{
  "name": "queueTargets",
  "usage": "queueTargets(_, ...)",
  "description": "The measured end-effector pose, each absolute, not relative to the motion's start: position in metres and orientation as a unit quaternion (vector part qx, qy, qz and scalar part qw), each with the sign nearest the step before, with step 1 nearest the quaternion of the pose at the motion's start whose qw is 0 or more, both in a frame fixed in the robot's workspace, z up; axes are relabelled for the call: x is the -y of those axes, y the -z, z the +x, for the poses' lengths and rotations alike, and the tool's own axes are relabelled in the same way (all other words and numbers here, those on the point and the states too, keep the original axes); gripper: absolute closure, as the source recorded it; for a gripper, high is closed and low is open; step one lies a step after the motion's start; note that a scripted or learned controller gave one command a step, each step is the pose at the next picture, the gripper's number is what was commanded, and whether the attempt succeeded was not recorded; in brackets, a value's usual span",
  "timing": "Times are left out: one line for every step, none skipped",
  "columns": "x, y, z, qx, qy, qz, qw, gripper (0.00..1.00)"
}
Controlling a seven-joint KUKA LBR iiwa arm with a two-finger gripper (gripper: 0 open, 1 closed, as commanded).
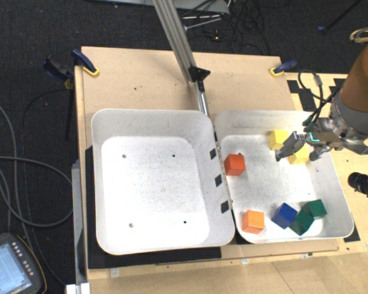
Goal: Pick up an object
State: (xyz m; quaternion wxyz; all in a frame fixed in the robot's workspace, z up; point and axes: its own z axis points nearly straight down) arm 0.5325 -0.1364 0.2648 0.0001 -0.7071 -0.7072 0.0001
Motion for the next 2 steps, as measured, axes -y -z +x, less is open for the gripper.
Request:
queueTargets(0.137,-0.201,0.533,0.707,-0.002,-0.707,0.003,0.0)
queueTargets(0.128,-0.144,0.525,0.707,-0.0017,-0.707,0.003,0.0)
